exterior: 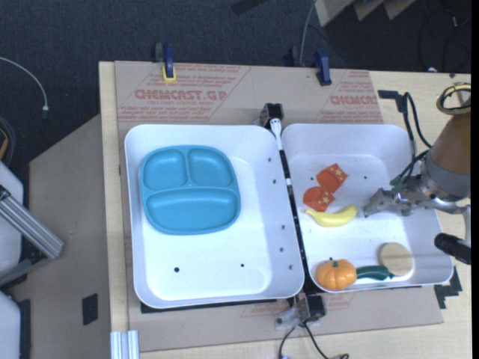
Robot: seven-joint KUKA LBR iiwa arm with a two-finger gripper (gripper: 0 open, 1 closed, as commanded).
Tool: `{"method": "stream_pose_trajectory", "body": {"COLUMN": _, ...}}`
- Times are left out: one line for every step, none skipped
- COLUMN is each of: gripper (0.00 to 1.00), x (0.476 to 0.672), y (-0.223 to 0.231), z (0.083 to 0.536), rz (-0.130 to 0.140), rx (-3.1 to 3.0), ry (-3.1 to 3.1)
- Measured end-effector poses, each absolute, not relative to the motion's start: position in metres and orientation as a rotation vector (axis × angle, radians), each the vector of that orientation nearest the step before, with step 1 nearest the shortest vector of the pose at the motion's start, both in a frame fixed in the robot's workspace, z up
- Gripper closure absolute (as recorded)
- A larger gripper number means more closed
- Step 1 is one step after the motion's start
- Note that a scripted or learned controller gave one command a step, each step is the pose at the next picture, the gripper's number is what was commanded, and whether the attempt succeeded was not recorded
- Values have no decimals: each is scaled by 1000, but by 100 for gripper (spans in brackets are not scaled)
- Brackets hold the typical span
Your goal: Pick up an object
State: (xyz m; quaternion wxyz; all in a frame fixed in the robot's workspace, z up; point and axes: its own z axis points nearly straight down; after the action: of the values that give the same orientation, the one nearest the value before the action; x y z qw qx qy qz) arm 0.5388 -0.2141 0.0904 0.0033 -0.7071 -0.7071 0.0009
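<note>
Gripper (374,206) beside banana (333,216), orange blocks (326,187) beyond.

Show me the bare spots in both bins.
Left bin: bare floor below and right of the blue plate. Right bin: bare along the top wall. Crowded around the banana, pumpkin and end effector.

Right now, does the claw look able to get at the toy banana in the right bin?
Probably yes. The claw sits low in the right bin, just right of the banana, with bare bin floor between them. The red pieces lie on the banana's far side.
</note>
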Motion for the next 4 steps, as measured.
{"method": "stream_pose_trajectory", "body": {"gripper": 100, "x": 540, "y": -215, "z": 104, "rz": 0, "rx": -2222, "ry": -2223}}
{"method": "stream_pose_trajectory", "body": {"gripper": 100, "x": 545, "y": -220, "z": 167, "rz": -4, "rx": -2226, "ry": -2228}}
{"method": "stream_pose_trajectory", "body": {"gripper": 100, "x": 547, "y": -220, "z": 222, "rz": -4, "rx": -2226, "ry": -2229}}
{"method": "stream_pose_trajectory", "body": {"gripper": 100, "x": 547, "y": -221, "z": 214, "rz": 1, "rx": -2221, "ry": -2223}}
